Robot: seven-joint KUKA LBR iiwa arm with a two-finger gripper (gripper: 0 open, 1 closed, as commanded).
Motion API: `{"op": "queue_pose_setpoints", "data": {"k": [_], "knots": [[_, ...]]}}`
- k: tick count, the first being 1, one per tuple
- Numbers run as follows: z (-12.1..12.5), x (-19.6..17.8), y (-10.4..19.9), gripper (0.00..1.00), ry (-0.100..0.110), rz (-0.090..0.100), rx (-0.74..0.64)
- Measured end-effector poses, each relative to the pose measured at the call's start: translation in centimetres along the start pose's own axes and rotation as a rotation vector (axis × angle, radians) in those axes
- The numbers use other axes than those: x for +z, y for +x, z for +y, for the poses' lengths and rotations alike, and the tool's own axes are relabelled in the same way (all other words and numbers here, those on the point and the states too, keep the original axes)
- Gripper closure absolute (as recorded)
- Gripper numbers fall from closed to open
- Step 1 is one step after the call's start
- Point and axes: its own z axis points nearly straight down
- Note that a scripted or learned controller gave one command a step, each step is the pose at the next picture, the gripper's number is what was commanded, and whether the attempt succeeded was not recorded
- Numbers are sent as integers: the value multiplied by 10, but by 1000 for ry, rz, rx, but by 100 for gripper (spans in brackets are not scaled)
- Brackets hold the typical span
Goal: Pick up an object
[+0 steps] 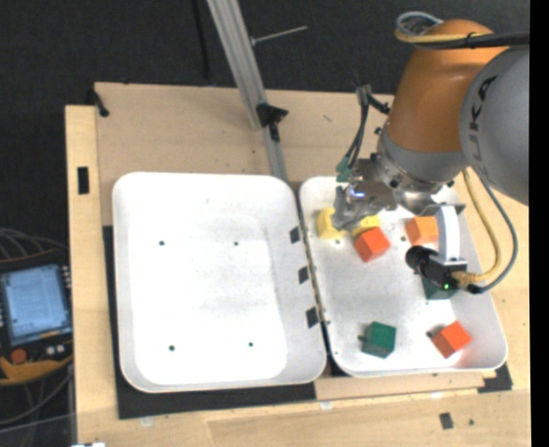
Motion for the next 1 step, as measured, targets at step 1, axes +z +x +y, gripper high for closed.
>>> {"op": "queue_pose_setpoints", "data": {"k": [1], "knots": [[8,4,42,100,-1,-1,1]]}}
